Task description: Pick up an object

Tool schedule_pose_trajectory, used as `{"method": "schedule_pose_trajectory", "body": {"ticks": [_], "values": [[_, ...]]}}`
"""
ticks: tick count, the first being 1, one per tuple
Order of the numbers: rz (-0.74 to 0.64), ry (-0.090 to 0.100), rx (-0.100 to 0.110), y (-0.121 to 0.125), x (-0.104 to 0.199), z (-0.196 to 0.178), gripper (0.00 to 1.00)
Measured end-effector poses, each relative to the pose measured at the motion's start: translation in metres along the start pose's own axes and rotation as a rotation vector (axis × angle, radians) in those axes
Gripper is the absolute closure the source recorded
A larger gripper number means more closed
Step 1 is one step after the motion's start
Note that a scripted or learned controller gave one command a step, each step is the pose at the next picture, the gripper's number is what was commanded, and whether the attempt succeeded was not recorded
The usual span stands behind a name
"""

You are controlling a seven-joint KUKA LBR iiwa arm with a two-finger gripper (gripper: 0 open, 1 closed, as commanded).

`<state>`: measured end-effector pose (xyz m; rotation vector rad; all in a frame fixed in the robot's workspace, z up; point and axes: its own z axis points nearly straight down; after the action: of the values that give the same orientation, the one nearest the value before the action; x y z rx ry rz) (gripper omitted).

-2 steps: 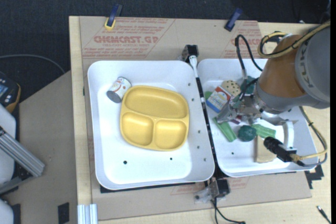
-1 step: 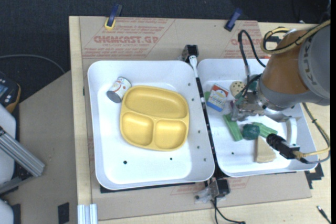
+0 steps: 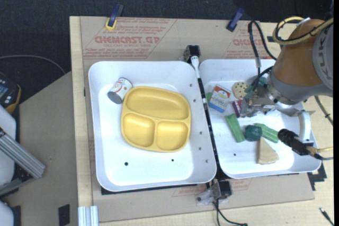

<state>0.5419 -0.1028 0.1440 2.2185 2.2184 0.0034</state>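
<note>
Nearest in the right bin point(image 3: 249, 166) lies a tan wedge point(image 3: 267, 153), beside it a green block point(image 3: 234, 128) and a dark green piece point(image 3: 254, 132). My pincer point(image 3: 244, 106) hangs low just above them; how far it is open, I cannot tell. Farther, a small card point(image 3: 219, 98) and a dotted disc point(image 3: 239, 89).
</note>
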Motion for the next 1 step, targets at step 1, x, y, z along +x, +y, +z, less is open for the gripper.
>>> {"method": "schedule_pose_trajectory", "body": {"ticks": [1], "values": [[0.001,-0.001,0.0,0.001,-0.0109,-0.0513,1.0]]}}
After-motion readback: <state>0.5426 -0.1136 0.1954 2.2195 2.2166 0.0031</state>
